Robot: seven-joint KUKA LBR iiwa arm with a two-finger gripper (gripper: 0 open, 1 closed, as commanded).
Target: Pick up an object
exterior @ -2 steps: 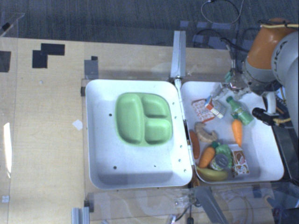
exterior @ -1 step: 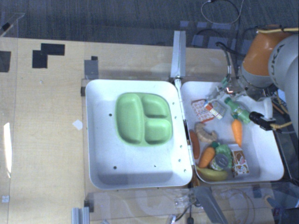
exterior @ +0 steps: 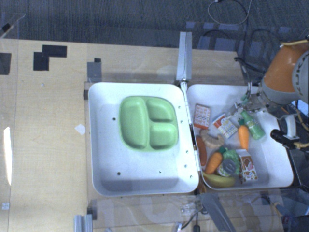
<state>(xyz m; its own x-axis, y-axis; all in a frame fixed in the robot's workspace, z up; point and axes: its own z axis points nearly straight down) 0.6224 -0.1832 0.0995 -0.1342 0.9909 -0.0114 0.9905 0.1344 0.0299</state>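
Observation:
The right bin [exterior: 285, 175] holds a pile of toy groceries. Among them are a red and white packet [exterior: 202, 116], a green bottle [exterior: 254, 126], an orange carrot [exterior: 244, 137], a second carrot [exterior: 213, 163], a banana [exterior: 219, 180] and a small printed box [exterior: 247, 168]. My gripper [exterior: 248, 100] hangs over the back right of this bin, just above the green bottle and a white and red pouch [exterior: 226, 125]. The grey arm with its orange band [exterior: 284, 67] comes in from the right. I see nothing lifted out of the pile.
A green divided tray [exterior: 147, 123] lies in the left bin [exterior: 104, 175]. A metal post [exterior: 184, 57] stands at the back between the bins. Black cables [exterior: 251, 42] trail behind the right bin.

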